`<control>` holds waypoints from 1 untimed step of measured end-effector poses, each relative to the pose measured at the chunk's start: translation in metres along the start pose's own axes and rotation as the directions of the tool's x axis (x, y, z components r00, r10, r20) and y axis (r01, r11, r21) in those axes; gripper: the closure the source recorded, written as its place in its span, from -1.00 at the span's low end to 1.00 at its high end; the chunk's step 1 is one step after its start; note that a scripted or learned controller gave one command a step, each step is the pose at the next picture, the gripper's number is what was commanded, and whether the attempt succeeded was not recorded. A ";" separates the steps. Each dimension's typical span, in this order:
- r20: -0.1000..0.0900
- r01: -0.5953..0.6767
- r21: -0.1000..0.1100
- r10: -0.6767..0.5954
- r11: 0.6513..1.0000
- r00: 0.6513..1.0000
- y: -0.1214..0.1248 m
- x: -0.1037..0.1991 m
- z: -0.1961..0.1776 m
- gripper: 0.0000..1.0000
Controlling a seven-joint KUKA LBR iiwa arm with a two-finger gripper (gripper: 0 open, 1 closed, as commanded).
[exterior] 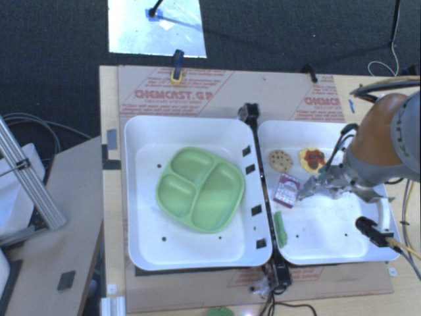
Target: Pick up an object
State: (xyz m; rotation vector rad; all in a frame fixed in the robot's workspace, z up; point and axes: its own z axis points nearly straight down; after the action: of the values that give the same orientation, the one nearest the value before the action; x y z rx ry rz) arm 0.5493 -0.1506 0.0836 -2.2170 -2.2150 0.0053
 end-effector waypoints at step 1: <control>0.005 0.001 -0.012 -0.001 1.000 1.000 0.022 -0.030 -0.002 -1.00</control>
State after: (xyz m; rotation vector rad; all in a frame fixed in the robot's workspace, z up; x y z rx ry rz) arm 0.5710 -0.1811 0.0851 -2.2250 -2.2243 -0.0020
